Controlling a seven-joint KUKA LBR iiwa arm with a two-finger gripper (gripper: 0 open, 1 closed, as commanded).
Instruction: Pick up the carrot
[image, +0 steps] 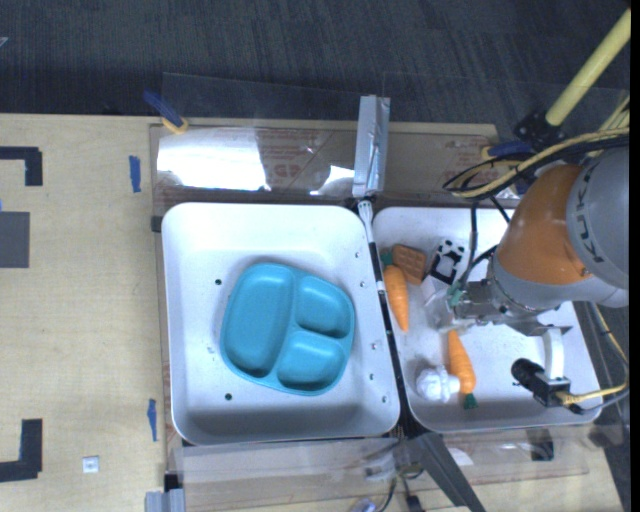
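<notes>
Two orange carrots lie in the right bin (480, 420). One carrot (397, 296) rests lengthwise against the bin's left wall. The other carrot (460, 364), with a green tip at its near end, lies in the middle of the bin floor. My gripper (456, 301) hangs over the right bin on the grey and orange arm. It sits just above the far end of the middle carrot and to the right of the wall-side carrot. No object shows inside it.
A blue divided plate (287, 326) lies in the left bin (190, 250). In the right bin a small white object (434, 384) sits beside the middle carrot, with a brown piece (409, 259) and a black-and-white item (447, 261) at the back.
</notes>
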